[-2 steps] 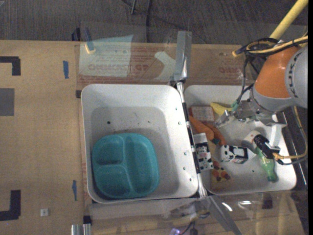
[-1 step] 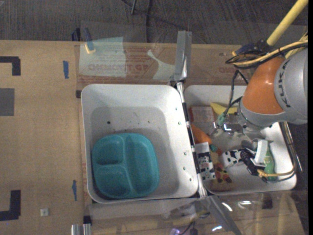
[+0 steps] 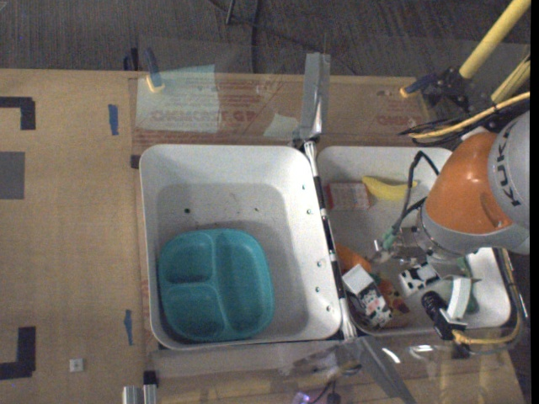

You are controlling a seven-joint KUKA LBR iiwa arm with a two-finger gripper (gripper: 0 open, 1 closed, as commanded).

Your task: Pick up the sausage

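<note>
- The tabletop [image 3: 67, 251] is brown and holds two white bins side by side.
- The left bin [image 3: 168, 175] has a teal tray [image 3: 216, 284] in it. The tray sits near the bin's front edge and has three parts.
- The right bin [image 3: 354, 162] holds a pile of small toys.
- A yellow banana [image 3: 389, 189] lies near the back edge of the right bin.
- A pale pink box [image 3: 349, 196] lies just beside the banana, closer to the wall between the bins.
- A small white carton [image 3: 367, 295] with dark marks sits near the front left corner of the right bin.
- An orange thing [image 3: 357, 264] lies just behind the carton. It may be the sausage, but I cannot tell for sure.
- The arm [image 3: 472, 196] is grey and orange and comes in from the right side, over the right bin.
- The gripper [image 3: 410, 255] hangs low over the middle of the right bin, near the toys.
- The jaws are hard to see among the toys, so I cannot tell if they are released or clenched.
- Nothing can be seen between the jaws.
</note>
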